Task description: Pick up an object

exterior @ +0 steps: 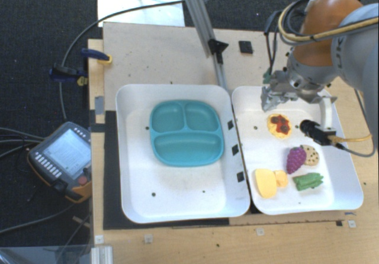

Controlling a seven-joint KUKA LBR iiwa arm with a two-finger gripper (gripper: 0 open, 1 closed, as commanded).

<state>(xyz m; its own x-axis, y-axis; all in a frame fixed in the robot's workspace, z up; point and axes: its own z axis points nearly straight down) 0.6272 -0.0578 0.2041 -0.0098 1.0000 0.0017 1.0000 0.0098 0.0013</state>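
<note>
Nearest the lens, at the near side of the right bin (349, 195): yellow cheese wedge (266, 183) and green bean pods (308, 182), well in front of the gripper (271, 100). Purple grapes (295, 159) and a cookie (310, 155) touching them, between those and the tool. Closest candidate by far: pizza slice (279, 125), just in front of the gripper and slightly to its right. Off to its left, in the other bin (127, 156), a teal divided plate (186, 133), too broad to be the sensible choice.

For a clean pick, probably best: short shift toward the pizza slice, centring directly above it, straight descent until nearly touching the bin floor, then closing across the narrower width; flat piece, likely to slip if gripped high.

Arm bent down from the right over the bin's far corner, wrist pointing downward, orange band above. Nothing visibly held. Cannot tell whether spread or pressed together.
</note>
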